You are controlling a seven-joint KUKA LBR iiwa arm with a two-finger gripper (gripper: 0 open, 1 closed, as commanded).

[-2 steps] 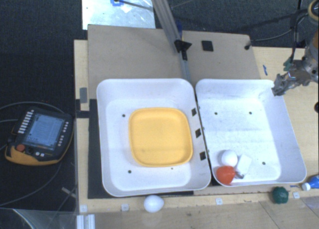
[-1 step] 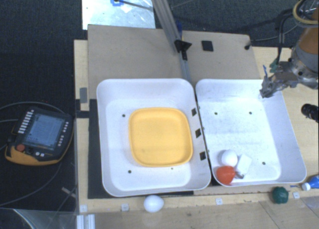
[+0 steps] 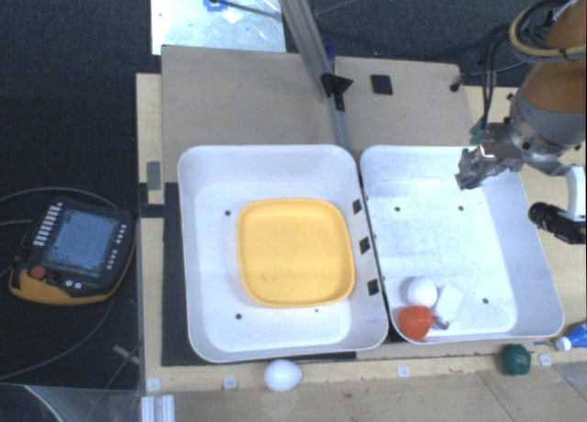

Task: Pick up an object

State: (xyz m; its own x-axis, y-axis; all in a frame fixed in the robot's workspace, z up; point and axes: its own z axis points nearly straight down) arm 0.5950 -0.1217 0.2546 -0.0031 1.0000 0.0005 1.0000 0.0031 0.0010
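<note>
In the right bin [image 3: 459, 227], near its front-left corner, lie a white ball [image 3: 422, 291], a red-orange rounded object [image 3: 415, 322] and a small white block [image 3: 448, 303], close together. A yellow square plate [image 3: 295, 250] lies in the middle of the left bin [image 3: 211, 227]. My gripper [image 3: 471, 172] hangs over the right bin's far right part, well away from the small objects. Nothing shows between or under its dark fingers.
A white egg-shaped object [image 3: 282, 374] lies on the bench in front of the left bin. A dark green ball [image 3: 515, 359] rests off the right bin's front-right corner. A teach pendant [image 3: 73, 248] lies on the floor at left. A slanted metal pole [image 3: 307, 26] stands behind the bins.
</note>
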